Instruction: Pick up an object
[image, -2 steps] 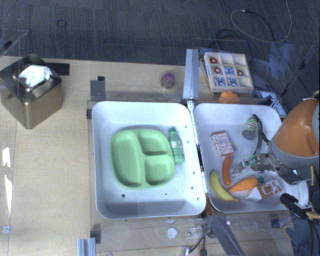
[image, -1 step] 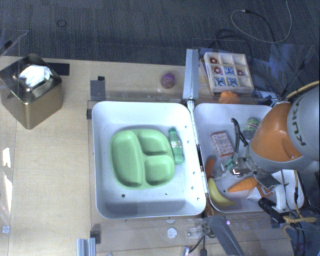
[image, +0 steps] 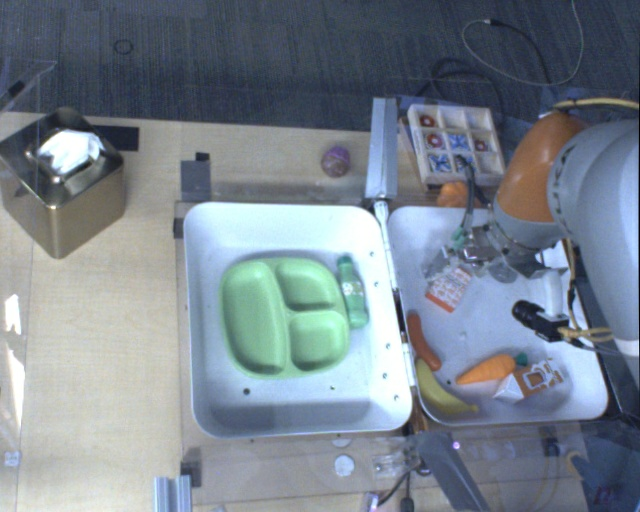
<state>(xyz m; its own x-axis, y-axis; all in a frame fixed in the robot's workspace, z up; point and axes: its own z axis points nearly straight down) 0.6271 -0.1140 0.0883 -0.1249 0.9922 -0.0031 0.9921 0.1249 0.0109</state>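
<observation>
Claw (image: 470, 250) hovers in the right white bin (image: 590, 400) over a crinkly red-and-white packet (image: 449, 288); grip state, can't tell. Smooth orange carrot (image: 487, 370) and curved yellow banana (image: 440, 395) lie near.

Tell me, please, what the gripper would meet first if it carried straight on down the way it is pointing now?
Most likely the red and white packet, which lies just below the gripper on the right bin's floor. Height is hard to judge from this slanted view, so that is a best guess.
</observation>
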